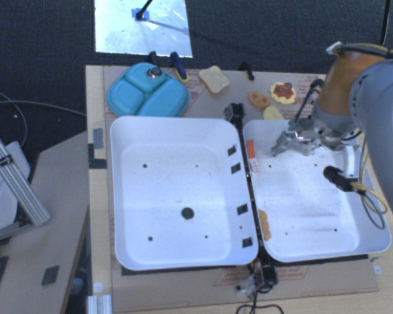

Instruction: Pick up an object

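My gripper (293, 142) hangs low over the back part of the right bin (327, 237), near its far wall. Nothing shows in its grasp. An orange toy piece (264, 225) lies against the right bin's left wall near the front. A small red-orange piece (250, 149) sits at that same wall further back, left of the gripper. A small dark round object (187, 212) lies on the floor of the left bin (137, 142).
Behind the bins lie a blue divided plate (147, 91), a toast slice (214, 79), an orange pretzel-like piece (259, 99), a round tart (283, 92) and a yellow piece (272, 114). A black cable end (335, 175) hangs over the right bin's right side.
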Motion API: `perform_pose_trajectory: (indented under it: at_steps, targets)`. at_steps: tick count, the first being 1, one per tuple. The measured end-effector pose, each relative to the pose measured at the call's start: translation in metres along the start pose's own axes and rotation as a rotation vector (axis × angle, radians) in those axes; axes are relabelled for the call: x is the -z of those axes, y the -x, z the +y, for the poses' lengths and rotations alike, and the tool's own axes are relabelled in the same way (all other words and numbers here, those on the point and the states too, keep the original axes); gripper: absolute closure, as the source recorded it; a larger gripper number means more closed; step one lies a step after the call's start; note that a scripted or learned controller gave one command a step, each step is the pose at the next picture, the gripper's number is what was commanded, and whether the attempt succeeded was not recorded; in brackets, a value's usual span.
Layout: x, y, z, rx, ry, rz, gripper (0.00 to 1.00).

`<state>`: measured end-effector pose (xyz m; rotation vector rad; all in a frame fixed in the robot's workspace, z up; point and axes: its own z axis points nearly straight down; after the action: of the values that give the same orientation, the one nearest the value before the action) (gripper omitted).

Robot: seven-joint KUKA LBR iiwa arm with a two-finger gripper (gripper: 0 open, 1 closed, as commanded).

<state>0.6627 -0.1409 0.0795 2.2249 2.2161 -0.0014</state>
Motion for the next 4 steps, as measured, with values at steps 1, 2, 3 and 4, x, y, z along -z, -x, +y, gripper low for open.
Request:
perform_pose_trajectory:
  at_steps: [1,2,3,4]
  targets:
    - [0.011,-0.042,0.007,0.011,0.003,0.002,0.00]
    - [0.007,-0.037,-0.049,0.005,0.007,0.000,0.00]
    - [0.007,-0.019,0.009,0.009,0.009,-0.001,0.00]
    - [0.009,0.010,-0.065,0.003,0.009,0.000,0.00]
